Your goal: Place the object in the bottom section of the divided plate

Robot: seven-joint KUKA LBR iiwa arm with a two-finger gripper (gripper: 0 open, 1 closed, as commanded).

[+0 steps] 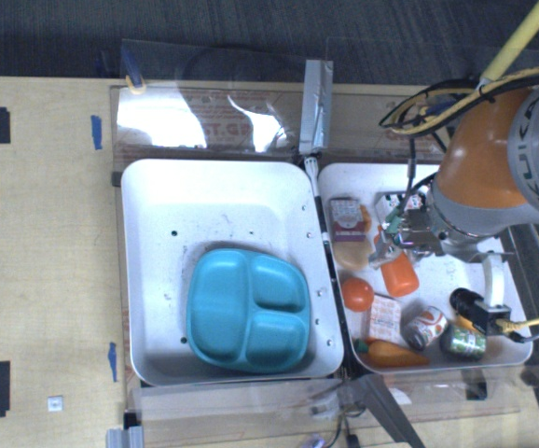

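The gripper (397, 241) is hovering over the crowded right bin (521, 357), grip state unreadable; neighbouring items risk snagging before anything is reaching the plate (248, 311).

Grey arm (493, 215) (orange band (479, 161)), yellow and black cables (428, 110).

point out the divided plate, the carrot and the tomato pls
divided plate (215, 301): camera view, floor of its large left section.
carrot (398, 352): camera view, middle of its body.
tomato (357, 293): camera view, top of its round body.
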